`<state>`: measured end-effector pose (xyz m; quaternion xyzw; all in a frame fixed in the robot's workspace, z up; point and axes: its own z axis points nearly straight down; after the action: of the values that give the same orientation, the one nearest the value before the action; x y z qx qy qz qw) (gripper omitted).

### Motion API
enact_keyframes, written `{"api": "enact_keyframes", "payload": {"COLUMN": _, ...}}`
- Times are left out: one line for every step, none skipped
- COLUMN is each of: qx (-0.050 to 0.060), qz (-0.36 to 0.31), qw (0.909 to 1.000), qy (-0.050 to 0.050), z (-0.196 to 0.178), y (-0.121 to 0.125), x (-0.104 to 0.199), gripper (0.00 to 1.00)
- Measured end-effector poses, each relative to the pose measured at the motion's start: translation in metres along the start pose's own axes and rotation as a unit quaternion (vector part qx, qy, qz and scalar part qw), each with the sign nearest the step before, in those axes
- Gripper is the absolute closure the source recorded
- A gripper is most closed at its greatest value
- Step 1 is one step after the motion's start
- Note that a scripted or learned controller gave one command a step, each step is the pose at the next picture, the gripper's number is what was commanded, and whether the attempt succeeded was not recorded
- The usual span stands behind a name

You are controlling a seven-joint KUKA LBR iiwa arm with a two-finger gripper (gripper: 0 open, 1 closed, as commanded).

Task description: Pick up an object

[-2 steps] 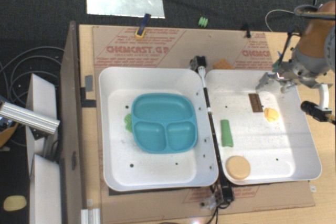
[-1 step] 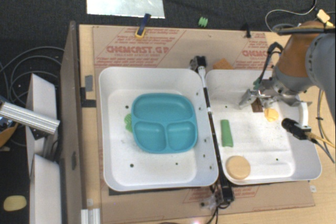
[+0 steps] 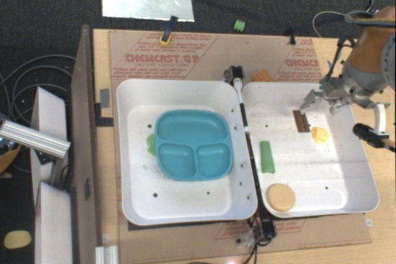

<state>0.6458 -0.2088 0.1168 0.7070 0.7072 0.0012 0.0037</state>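
Observation:
In the right bin (image 3: 352,182) lie a small yellow lump (image 3: 319,134), a brown flat strip (image 3: 301,121), a green stick (image 3: 266,156) and a round tan disc (image 3: 281,196). My gripper (image 3: 323,102) hangs over the bin's far right part, just above and behind the yellow lump and beside the brown strip. Its fingers stand spread apart and open, with nothing between them. The grey arm with its orange band (image 3: 371,46) comes in from the right.
The left bin (image 3: 133,133) holds a teal divided plate (image 3: 193,144), with a small green item (image 3: 150,144) poking out at the plate's left edge. A black ridge (image 3: 246,133) separates the two bins. Cables lie to the left of the bench.

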Motion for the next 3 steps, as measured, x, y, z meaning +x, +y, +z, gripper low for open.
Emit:
{"api": "enact_keyframes", "payload": {"qx": 0.004, "qz": -0.004, "qw": 1.0, "qy": 0.003, "z": 0.033, "y": -0.015, "x": 0.062, "gripper": 0.0}}
{"api": "enact_keyframes", "payload": {"qx": -0.002, "qz": 0.0, "qw": 1.0, "qy": -0.001, "z": -0.026, "y": 0.026, "x": -0.001, "gripper": 0.0}}
{"api": "enact_keyframes", "payload": {"qx": 0.005, "qz": -0.002, "qw": 1.0, "qy": 0.002, "z": 0.035, "y": 0.002, "x": 0.028, "gripper": 0.0}}
